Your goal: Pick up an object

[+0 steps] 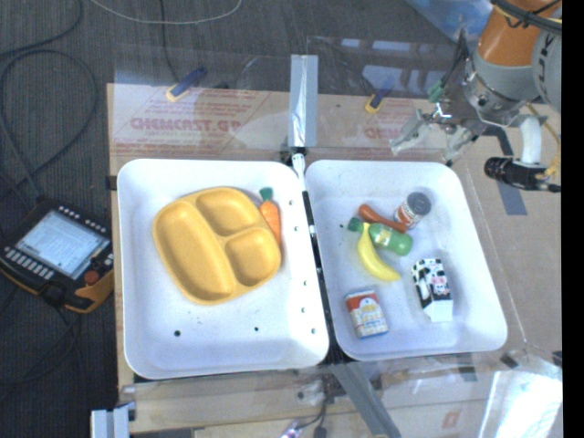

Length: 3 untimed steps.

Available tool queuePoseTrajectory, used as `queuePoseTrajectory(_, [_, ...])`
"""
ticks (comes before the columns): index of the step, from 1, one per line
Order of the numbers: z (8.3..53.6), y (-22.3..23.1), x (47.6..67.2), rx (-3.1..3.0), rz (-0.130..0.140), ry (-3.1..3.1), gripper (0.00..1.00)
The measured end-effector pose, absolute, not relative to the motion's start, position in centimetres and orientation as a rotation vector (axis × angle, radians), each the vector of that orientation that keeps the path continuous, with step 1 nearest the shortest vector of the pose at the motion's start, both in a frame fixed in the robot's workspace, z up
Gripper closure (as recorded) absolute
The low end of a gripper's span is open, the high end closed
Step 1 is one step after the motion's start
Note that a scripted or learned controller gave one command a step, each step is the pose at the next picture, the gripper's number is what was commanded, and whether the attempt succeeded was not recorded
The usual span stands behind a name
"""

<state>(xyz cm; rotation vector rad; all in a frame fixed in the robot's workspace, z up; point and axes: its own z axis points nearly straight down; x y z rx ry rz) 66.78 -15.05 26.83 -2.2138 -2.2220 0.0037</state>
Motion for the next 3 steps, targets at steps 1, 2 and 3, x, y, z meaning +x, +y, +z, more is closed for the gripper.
queuePoseTrajectory(1, [13.7,-10.6,63.2,-2.126,0.006,-2.304,0.0])
queuePoseTrajectory(2, [9.0,-11.7,64.3,-2.076,-0.006,-2.368,0.0])
queuePoseTrajectory(3, [9.8,-11.7,64.4,-2.074,-0.009,-2.369,1.0])
